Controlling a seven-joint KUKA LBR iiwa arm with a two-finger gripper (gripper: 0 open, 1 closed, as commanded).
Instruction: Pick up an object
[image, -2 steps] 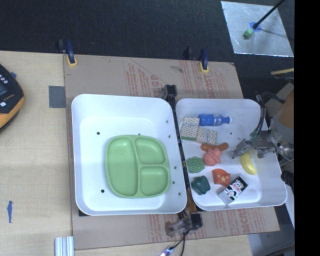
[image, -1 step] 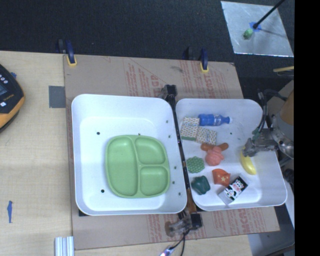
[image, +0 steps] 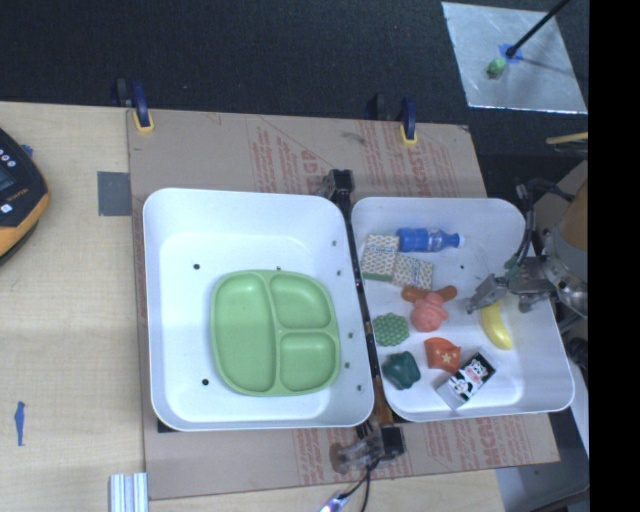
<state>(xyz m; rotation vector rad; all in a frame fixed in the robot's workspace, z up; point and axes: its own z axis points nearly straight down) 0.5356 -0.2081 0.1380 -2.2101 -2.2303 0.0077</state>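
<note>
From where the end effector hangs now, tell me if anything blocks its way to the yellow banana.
Nothing visible does. The end effector hangs in the right white bin just above the yellow plastic banana, bare floor between them.

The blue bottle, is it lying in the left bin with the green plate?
No. The blue bottle lies at the top of the right bin, while the green plate sits in the left bin.

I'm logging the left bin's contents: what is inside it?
The left bin holds one green divided plate with three compartments, lying flat on the floor. Whatever lies beneath the plate is covered.
</note>
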